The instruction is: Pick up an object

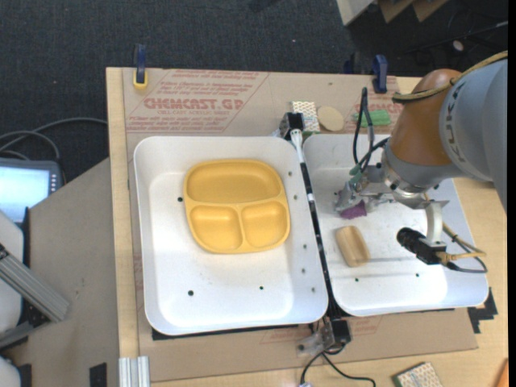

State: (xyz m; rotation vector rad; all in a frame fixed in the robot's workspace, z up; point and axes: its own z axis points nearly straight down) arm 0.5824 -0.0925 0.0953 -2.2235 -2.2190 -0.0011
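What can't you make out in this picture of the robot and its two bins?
All in the camera view:
- Purple thing in the right bin: mostly hidden under the tool, so its shape is unclear.
- Right bin's far right part: covered by the arm.
- Green thing and pale disc beyond the bins: too small to name.

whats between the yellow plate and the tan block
In the camera view, just the two bins' adjoining rims and bare white bin floor lie between the yellow plate and the tan block.
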